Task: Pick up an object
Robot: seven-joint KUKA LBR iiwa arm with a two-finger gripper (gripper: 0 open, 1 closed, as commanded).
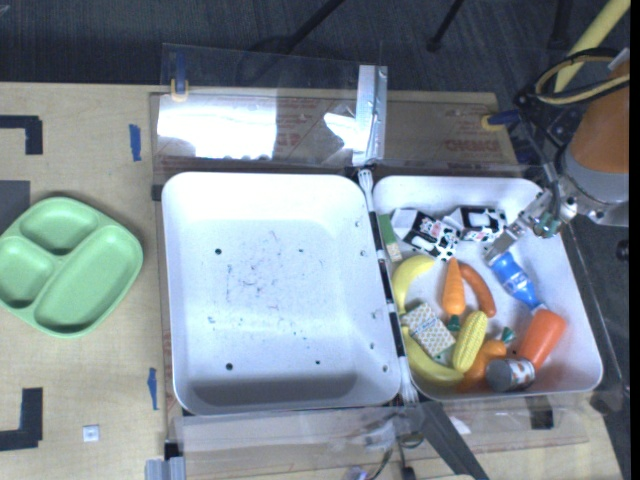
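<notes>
The right bin [585, 298] holds a heap of toy food and small items. Among them are a yellow banana [408, 280], an orange carrot [454, 288], a corn cob [470, 339], a blue bottle [513, 277], an orange bottle [541, 335], a grey can [510, 373] and black-and-white patterned pieces [440, 231]. My gripper [543, 217] hangs at that bin's back right corner, just up and right of the blue bottle. The grey arm with its orange band [608, 143] reaches in from the right.
The left bin [270, 288] lies beside the right one, the two sharing a middle rim. A green divided plate [66, 265] rests on the bench at far left. A clear plastic panel [270, 118] stands behind the bins. Cables and stand legs crowd the back right.
</notes>
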